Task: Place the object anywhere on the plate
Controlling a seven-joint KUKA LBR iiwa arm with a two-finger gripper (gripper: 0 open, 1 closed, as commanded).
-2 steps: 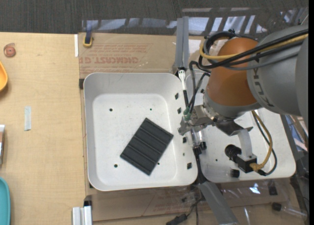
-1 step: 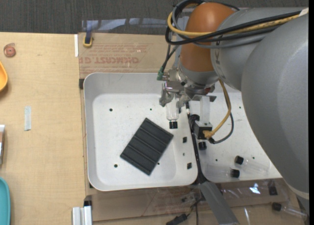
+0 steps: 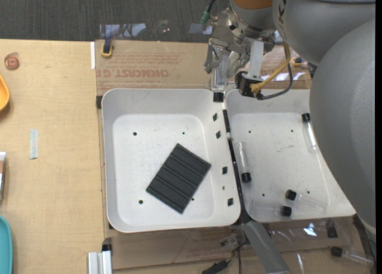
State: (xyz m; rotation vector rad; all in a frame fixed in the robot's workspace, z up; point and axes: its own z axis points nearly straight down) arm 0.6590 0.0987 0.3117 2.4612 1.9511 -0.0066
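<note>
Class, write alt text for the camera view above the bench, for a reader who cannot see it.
A dark ridged rectangular plate lies tilted in the left white bin. The grey arm's gripper hangs over the far edge where the two bins meet. The right bin holds clear tubes with black caps.

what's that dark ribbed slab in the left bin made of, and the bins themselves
The dark grey ribbed rectangular slab looks like matte rubber or moulded plastic: no glare, parallel grooves. The two shallow white bins look like smooth, thin formed plastic, with rounded corners and a soft sheen.
</note>
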